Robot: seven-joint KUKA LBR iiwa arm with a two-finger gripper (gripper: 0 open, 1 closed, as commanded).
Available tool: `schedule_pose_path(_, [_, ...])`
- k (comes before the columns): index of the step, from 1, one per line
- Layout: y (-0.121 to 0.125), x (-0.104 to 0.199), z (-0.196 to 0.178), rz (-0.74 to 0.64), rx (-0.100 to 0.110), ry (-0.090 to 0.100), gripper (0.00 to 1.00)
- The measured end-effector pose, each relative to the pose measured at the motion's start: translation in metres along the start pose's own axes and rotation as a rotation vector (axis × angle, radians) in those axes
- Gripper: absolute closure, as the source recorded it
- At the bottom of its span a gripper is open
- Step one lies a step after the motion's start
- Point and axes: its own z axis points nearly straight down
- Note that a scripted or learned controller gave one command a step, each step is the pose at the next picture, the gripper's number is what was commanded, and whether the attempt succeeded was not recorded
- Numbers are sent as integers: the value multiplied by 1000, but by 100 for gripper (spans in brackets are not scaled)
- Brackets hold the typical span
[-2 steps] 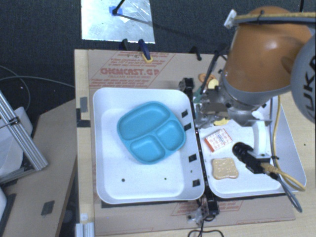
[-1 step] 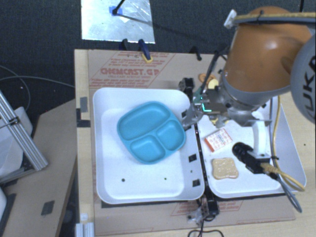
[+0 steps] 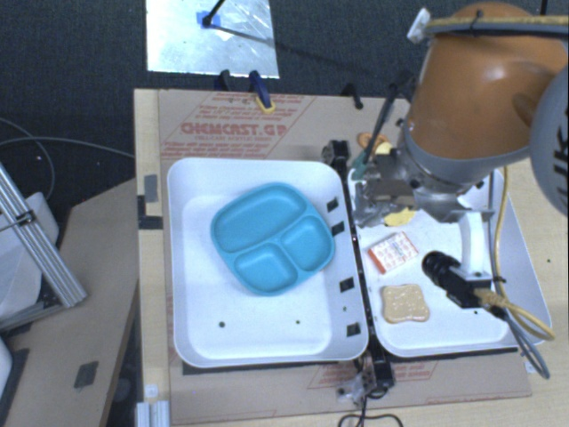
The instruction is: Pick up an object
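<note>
Looming closest under the lens, the arm [image 3: 480, 87] shows its orange band and grey wrist over the far part of the right bin [image 3: 444, 332]; its gripper [image 3: 380, 203] hangs low at that bin's left side, close by the wall shared with the left bin [image 3: 191, 327]; the wrist hides the claw too much to tell whether it is released or clenched, and nothing can be seen held in it. Just beside the gripper, partly under it, lies a yellow piece [image 3: 403, 217]; nearer the front a red-and-white packet [image 3: 393, 252] lies flat, tilted; in front of that a slice of toast [image 3: 404, 302] lies flat on the bin floor, apart from the packet. At the far left corner of the right bin sit a small orange item [image 3: 365, 139] and a small yellow item [image 3: 383, 148], too small to name. A blue divided plate [image 3: 271, 237] with three compartments lies turned at an angle in the middle of the left bin. Both bins rest on a cardboard sheet [image 3: 240, 124] with red print; a blue clamp [image 3: 260, 90] grips its far edge; beyond that lies a shiny silver sheet [image 3: 213, 25].
</note>
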Motion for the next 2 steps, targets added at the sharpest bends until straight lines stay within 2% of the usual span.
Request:
schedule_pose_path(1, [0, 0, 0, 2, 0, 0, 0])
schedule_pose_path(2, [-6, 56, -28, -3, 3, 0, 0])
